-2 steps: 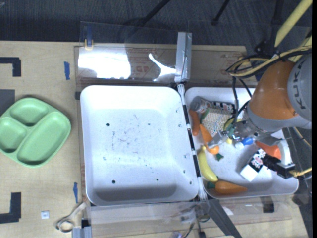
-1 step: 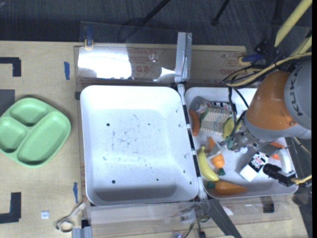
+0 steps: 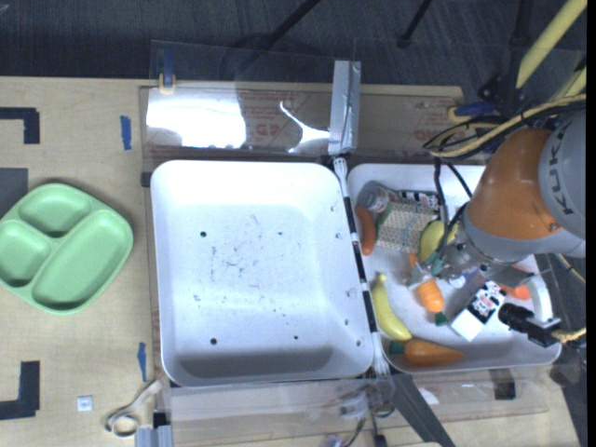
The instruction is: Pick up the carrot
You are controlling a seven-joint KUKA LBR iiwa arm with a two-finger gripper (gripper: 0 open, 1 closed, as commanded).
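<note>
Jaws could not be made out under the wrist, so whether the gripper (image 3: 445,270) was parted or closed on anything could not be told. It hung low in the right bin (image 3: 484,359), at the end of the grey arm (image 3: 521,198) with its orange band.

Around it, the wooden bench (image 3: 74,361) spread wide and pale, with dark carpet (image 3: 186,7) beyond its far edge. On it sat the left bin (image 3: 251,250), white and scuffed with faint marks. A clear panel (image 3: 233,96) stood behind that bin. Left of the bins lay a green divided plate (image 3: 60,245).

Inside the right bin, a banana (image 3: 387,313) lay along the left wall. The carrot (image 3: 430,350) lay near the front wall, just beside the banana's tip. A smaller orange piece (image 3: 429,294) sat just by the gripper.
</note>
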